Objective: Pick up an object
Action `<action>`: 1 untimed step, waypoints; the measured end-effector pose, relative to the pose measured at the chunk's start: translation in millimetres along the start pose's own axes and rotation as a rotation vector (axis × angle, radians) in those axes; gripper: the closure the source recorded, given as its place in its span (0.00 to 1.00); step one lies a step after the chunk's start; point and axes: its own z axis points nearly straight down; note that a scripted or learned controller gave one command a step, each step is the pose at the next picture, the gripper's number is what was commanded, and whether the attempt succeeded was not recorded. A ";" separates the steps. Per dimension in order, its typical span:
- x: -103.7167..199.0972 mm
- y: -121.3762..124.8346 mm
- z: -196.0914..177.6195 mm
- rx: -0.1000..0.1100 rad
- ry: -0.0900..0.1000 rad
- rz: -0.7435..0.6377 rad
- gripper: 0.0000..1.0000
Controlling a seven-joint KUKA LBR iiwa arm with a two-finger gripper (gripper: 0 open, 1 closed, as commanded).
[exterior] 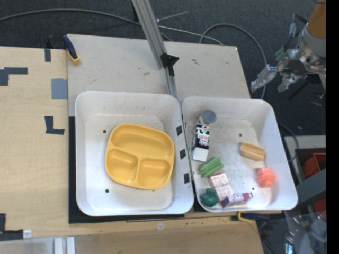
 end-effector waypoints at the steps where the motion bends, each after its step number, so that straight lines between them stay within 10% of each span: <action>1: -0.1 -0.1 0.0 0.001 0.000 0.000 0.00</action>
